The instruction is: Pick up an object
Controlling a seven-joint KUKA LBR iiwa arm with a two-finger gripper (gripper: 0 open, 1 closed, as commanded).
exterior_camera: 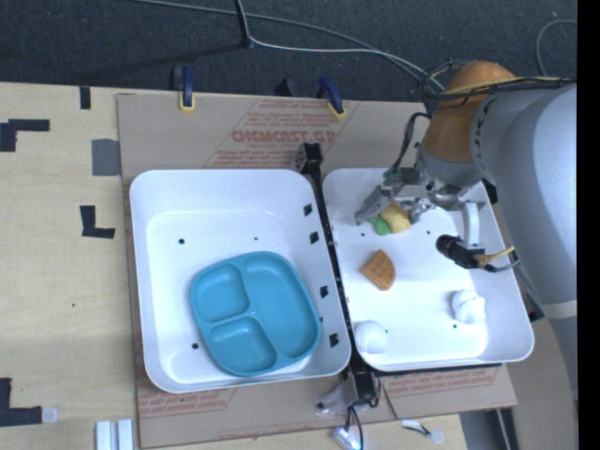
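The arm (534,176), closest to the lens, reaches low into the right bin (506,350) so its gripper (389,216) meets the yellow-green toy (392,220) there, but whether it clamps it I cannot tell.

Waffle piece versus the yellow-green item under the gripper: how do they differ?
The waffle piece is tan, gridded and lies apart mid-bin; the yellow-green item is smooth, two-coloured and sits right at the gripper. The waffle piece looks slightly bigger. Both lie in the right bin.
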